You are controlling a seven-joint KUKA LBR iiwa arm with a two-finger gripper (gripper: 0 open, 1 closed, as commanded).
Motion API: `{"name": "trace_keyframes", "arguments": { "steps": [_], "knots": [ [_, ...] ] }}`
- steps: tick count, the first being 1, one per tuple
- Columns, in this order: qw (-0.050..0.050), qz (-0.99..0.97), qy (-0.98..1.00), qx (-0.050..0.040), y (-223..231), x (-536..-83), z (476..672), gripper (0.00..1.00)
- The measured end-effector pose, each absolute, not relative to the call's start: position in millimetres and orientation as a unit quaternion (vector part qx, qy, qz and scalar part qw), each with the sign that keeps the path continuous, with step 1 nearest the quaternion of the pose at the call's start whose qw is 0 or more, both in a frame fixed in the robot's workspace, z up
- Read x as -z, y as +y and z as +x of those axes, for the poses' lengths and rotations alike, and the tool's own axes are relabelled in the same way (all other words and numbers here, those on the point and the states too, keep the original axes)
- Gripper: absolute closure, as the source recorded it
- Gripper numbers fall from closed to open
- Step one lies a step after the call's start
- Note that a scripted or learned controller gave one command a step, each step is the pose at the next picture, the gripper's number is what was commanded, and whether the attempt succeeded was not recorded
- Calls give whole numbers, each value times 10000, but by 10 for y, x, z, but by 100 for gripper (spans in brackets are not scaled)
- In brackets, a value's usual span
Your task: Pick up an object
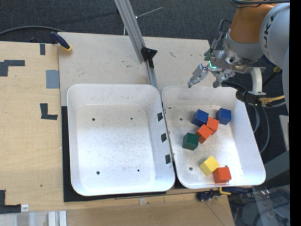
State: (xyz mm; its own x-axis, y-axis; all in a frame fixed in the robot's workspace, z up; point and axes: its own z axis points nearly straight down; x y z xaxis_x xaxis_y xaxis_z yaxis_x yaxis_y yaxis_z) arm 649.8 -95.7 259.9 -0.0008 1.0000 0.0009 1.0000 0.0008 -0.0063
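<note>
Several small cubes lie in the right bin [244,121]: two blue cubes [201,117] [224,115], two orange ones [212,125] [204,133] touching each other, a green cube [190,141], a yellow cube [209,165] and a red-orange cube [222,174] near the front rim. My gripper [206,77] hangs above the bin's far edge, well above and behind the cubes. Its two fingers [196,76] are spread apart with nothing between them.
The left bin [75,126] sits beside the right one, sharing a middle rim. A slanted metal rail [134,25] runs down to the bins' far junction. A blue and yellow tool [61,40] lies at the bench's far left. Cables hang at the right.
</note>
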Motion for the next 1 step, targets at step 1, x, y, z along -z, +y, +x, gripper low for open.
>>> {"name": "trace_keyframes", "arguments": {
  "steps": [1],
  "knots": [
    [6,-7065,-7077,-3,-956,-2629,6506,0]
  ]
}}
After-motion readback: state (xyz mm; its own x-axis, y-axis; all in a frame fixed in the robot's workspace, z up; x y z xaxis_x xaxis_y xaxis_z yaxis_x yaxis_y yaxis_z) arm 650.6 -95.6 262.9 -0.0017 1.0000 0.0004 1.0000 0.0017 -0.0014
